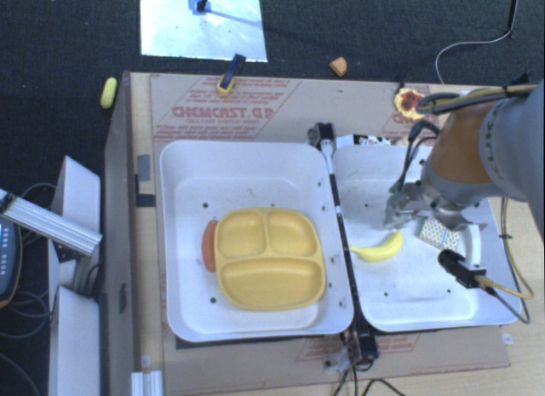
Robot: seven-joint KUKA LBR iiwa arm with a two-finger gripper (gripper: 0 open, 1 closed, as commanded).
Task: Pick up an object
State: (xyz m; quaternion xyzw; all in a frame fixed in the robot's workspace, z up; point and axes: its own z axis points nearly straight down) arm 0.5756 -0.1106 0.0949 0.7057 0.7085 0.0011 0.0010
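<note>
Camera view: hand (400,209) low in right bin (426,305), just left-far of banana (380,249); cannot tell its state. Banana lies on bin floor, not lifted. Left bin (183,215) holds yellow divided tray (268,258), orange piece (209,245) beside it. Judged: grasp pending.

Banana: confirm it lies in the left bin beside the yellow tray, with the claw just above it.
Wrong bin. The camera view shows the banana in the right bin, with the claw just above it. The yellow tray sits in the left bin.
</note>
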